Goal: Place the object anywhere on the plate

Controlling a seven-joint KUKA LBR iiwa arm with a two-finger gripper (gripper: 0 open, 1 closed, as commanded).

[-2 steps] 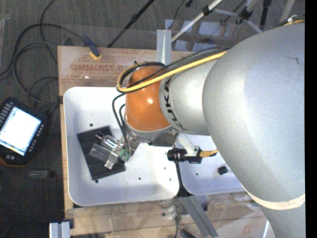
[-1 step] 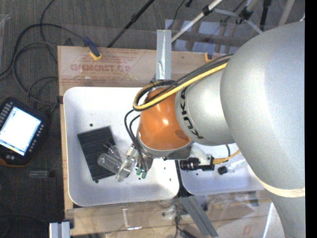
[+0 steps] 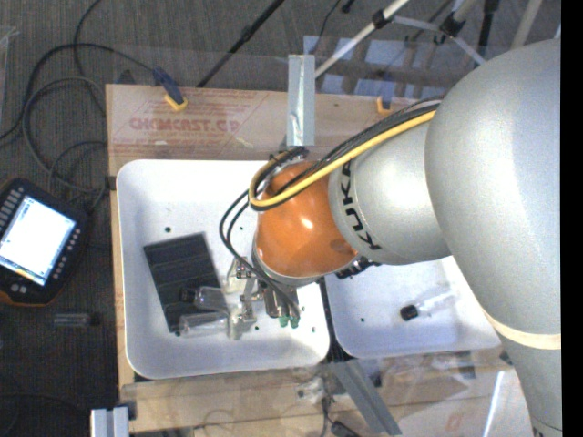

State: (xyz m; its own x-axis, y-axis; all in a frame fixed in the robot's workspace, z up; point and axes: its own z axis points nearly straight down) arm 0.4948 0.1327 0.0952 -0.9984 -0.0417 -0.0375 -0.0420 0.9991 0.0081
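Camera view: the end effector (image 3: 211,312) sits low over the dark plate (image 3: 182,276) in the left bin (image 3: 137,235), apparently pinching a clear object (image 3: 202,321) at the plate's near-right edge, lying crosswise.

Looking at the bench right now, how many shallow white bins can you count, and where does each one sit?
2. The left bin holds a dark plate, with the gripper over it. The right bin sits beside it, largely covered by the arm.
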